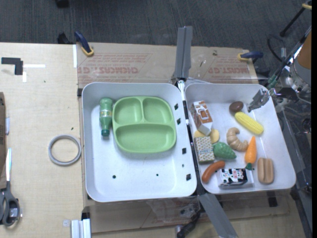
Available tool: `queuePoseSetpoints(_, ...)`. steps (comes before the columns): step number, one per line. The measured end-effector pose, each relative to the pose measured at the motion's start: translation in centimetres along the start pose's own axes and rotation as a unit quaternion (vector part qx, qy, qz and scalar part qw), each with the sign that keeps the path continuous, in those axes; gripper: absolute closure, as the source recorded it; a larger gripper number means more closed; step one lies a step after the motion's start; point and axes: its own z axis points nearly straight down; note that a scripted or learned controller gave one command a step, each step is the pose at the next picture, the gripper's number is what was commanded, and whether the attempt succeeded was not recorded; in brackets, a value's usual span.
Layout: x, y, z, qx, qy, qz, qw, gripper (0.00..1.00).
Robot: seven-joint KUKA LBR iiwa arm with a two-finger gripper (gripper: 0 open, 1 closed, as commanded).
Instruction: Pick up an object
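The right bin [277, 114] holds several toy foods: a yellow corn cob [248, 123], a brown round piece [236, 107], a tan croissant [236, 139], an orange carrot [251, 150], a hot dog bun [266, 170], a cow-patterned carton [233, 177], a red sausage [213, 170], a green broccoli [224, 151], a cracker block [203, 148] and an orange-white box [201, 114]. My gripper [258, 100] hangs over the bin's upper right corner, just right of the brown piece and above the corn. Nothing shows in its grasp.
The left bin [94, 172] carries a green divided plate [144, 124] and a green bottle [105, 115] lying beside it. A tape ring [65, 149] and scissors [9, 205] lie on the bench at left. Clamps [85, 44] hold the cardboard behind the bins.
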Motion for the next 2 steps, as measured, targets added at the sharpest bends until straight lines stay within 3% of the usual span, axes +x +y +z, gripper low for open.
queuePoseSetpoints(1, -1.94, 0.46, 13.66, -0.002, 0.000, 0.044, 0.9990, 0.00)
queuePoseSetpoints(2, -2.04, 0.41, 12.83, -0.001, 0.000, 0.046, 0.9990, 1.00)
